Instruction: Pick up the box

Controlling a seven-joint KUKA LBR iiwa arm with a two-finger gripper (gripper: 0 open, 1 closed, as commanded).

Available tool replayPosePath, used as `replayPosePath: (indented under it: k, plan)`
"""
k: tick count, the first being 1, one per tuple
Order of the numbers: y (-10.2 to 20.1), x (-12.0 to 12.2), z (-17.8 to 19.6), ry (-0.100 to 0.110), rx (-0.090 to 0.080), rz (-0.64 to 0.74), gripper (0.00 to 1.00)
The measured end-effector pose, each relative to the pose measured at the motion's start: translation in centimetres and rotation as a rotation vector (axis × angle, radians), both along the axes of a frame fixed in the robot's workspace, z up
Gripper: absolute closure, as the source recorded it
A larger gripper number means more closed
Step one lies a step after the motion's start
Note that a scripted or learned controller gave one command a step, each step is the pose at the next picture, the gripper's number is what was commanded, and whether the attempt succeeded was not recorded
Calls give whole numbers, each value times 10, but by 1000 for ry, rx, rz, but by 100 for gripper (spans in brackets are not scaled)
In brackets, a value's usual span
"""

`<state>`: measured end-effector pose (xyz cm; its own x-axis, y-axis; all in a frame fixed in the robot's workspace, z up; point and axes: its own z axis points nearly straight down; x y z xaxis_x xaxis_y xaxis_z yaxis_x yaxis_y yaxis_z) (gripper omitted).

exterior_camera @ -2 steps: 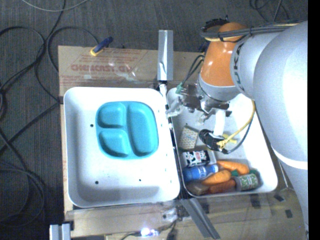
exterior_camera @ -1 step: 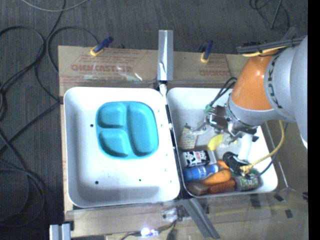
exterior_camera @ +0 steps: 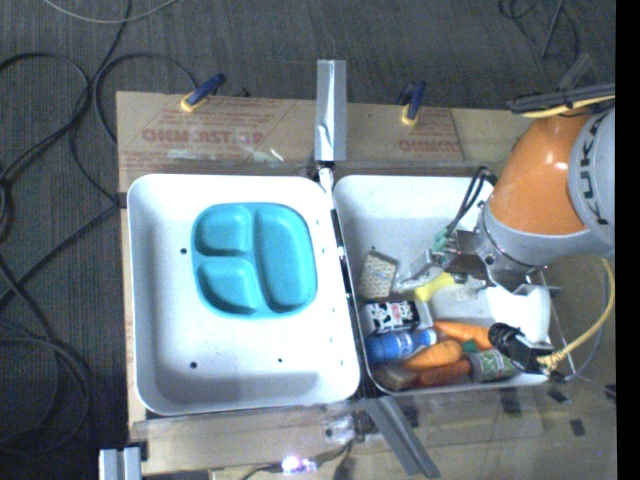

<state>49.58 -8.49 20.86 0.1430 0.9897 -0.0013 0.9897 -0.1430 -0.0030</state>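
Note:
A small black-and-white patterned box [exterior_camera: 390,315] lies in the right bin [exterior_camera: 400,213], close to its left wall. Just behind it a speckled tan packet [exterior_camera: 378,274] leans against the divider. My gripper [exterior_camera: 442,260] hangs over the middle of the right bin, to the right of and slightly beyond the box, above a yellow item [exterior_camera: 436,288]. The grey wrist and the orange band [exterior_camera: 540,183] cover the right part of that bin. Nothing shows between the fingers.
Crowded along the right bin's front are a blue bottle [exterior_camera: 400,346], two orange carrots [exterior_camera: 462,333], a brown item [exterior_camera: 398,376], a green can [exterior_camera: 490,366] and a white cup [exterior_camera: 527,308]. The left bin [exterior_camera: 160,348] holds a teal divided tray [exterior_camera: 255,258].

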Motion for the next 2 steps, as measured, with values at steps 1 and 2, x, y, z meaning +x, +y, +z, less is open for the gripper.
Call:
replayPosePath:
  k: [1, 2]
  plan:
    - [-23, -11, -80, -7, 1, 43, 0]
    - [-22, 93, -114, -22, -1, -14, 0]
